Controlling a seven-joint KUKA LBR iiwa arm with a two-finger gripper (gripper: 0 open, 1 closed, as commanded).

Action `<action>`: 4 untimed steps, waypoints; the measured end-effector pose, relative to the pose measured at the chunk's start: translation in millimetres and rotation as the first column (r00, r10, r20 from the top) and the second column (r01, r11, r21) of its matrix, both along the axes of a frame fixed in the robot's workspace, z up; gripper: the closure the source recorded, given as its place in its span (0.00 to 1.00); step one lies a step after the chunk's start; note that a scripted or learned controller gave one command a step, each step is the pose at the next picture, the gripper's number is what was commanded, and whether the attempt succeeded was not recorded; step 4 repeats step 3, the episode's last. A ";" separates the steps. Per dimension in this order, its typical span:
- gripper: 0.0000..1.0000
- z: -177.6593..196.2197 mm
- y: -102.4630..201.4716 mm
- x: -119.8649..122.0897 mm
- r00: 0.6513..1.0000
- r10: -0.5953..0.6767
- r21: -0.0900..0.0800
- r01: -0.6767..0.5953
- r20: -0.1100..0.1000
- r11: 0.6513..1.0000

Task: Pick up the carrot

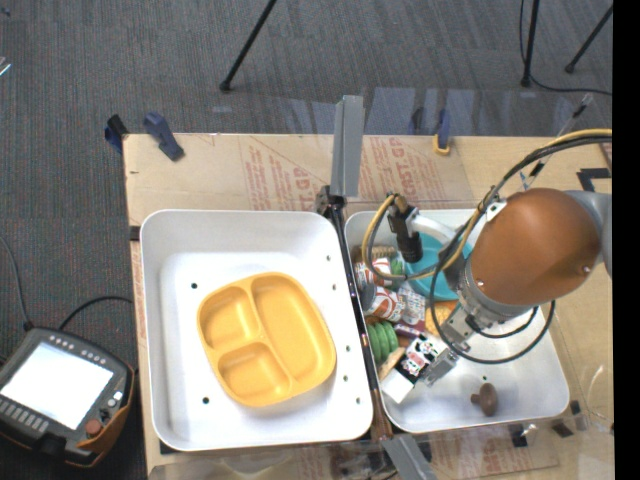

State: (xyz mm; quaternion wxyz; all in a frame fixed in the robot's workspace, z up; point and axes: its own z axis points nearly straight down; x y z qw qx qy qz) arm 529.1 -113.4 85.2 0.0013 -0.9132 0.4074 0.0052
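The carrot (pixel 383 308) seems to be the short orange piece lying among the clutter at the left side of the right bin (pixel 530 408), between a can and a green ridged item; part of it is covered. My gripper (pixel 436 366) comes down from the orange-banded wrist and points to the lower left, low over the bin's front middle. It sits right of and slightly nearer than the carrot, beside a black-and-white patterned pack (pixel 421 353). The arm hides its tips.
A yellow divided plate (pixel 265 340) lies in the left bin (pixel 160 268). The right bin also holds a can (pixel 366 274), a green ridged item (pixel 383 339), a teal dish (pixel 436 264), a white block (pixel 398 386) and a small brown lump (pixel 485 398).
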 end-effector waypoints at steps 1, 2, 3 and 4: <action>0.00 0.3 19.7 26.9 1.000 -0.031 -0.002 0.031 0.002 1.000; 0.00 46.5 -54.5 60.8 1.000 -0.008 -0.003 0.008 0.010 1.000; 0.00 -0.3 -58.1 9.4 0.917 0.400 0.003 -0.400 0.004 0.917; 0.00 -0.3 -58.1 9.4 0.917 0.400 0.003 -0.400 0.004 0.917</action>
